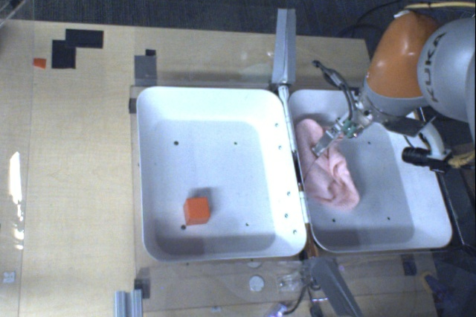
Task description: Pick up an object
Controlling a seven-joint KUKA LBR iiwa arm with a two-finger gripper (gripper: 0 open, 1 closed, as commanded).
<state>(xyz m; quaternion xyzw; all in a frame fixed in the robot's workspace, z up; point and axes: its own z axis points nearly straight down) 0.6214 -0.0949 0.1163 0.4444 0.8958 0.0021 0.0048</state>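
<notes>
Pink cloth (329, 173) lies bunched along the right bin's (401, 234) left wall, long axis running front to back; the gripper (326, 146) touches its upper part, grip state unclear.

Hidden and cut off

The arm (439, 62) runs off the picture's right edge. The gripper (327, 143) overlaps the pink cloth (327, 174); its fingers are too small to read.

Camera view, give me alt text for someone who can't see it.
A robot arm reaches from the right, its claw down at a pink cloth in the right bin. An orange block lies in the left bin.
</notes>
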